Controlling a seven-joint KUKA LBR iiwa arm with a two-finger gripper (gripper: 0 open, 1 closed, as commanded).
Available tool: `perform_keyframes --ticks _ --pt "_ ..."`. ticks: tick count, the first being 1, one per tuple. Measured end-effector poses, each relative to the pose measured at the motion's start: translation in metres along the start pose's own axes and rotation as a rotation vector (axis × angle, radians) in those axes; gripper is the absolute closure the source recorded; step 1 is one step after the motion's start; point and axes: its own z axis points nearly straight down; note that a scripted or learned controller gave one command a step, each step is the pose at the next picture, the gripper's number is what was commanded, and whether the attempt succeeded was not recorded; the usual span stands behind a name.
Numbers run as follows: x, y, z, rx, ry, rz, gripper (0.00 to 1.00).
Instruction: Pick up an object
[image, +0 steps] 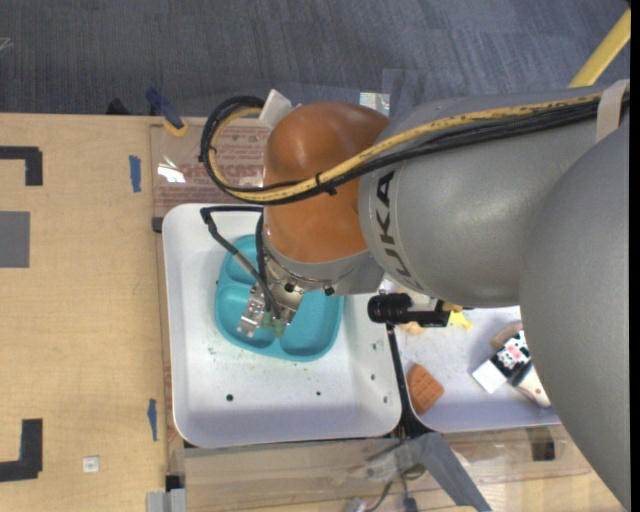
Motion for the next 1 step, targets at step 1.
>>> perform_keyframes --ticks 1 --pt "0.0291 -0.0163 0.0154 0.006 0.007 -0.237 1.0"
